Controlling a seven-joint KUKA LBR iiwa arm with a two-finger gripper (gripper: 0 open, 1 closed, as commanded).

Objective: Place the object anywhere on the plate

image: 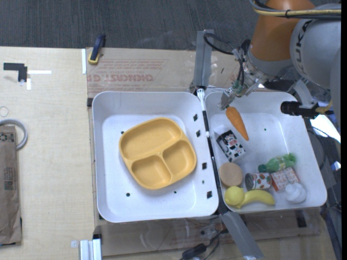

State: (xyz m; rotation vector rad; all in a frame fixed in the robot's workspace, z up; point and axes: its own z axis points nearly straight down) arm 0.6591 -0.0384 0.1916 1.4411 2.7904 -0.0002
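A yellow three-compartment plate (157, 153) lies in the left white bin (108, 199). An orange carrot (237, 123) lies slanted in the right white bin (279, 131), near its far-left corner. The gripper (227, 99) is at the far-left corner of the right bin, its tip just above the carrot's upper end. Whether it touches the carrot is not clear. The grey arm with its orange band (276, 28) reaches in from the upper right.
The right bin also holds a black-and-white carton (230, 145), a tan disc (231, 174), a can (257, 181), a banana (255, 198), a green item (277, 162) and a red-and-white pack (284, 177). A divider wall (205, 140) separates the bins.
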